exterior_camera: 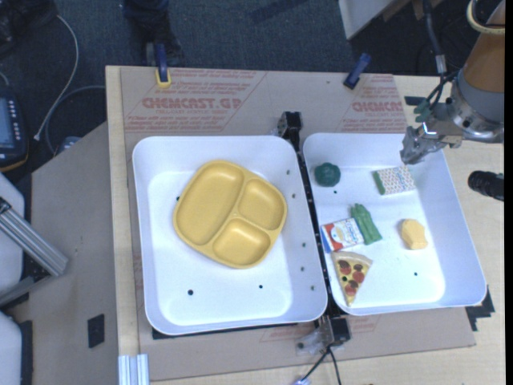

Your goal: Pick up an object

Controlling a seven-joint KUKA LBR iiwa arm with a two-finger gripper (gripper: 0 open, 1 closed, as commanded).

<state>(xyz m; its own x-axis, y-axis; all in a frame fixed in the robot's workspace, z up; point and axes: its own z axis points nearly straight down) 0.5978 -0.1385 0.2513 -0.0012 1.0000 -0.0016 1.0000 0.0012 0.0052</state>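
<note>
Gripper [415, 147] hovers over right bin's [457, 287] far corner, just above the speckled packet [394, 180]; I cannot tell how the jaws stand. Risk, I judge: descending near the wall (packet lies flat), jaws skate off it.

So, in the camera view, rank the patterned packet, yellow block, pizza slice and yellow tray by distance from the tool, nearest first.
From the tool, above the right bin's far side:
1. Patterned packet, just below it.
2. Yellow block, right bin's middle.
3. Pizza slice, right bin's near left.
4. Yellow tray, left bin.
</note>
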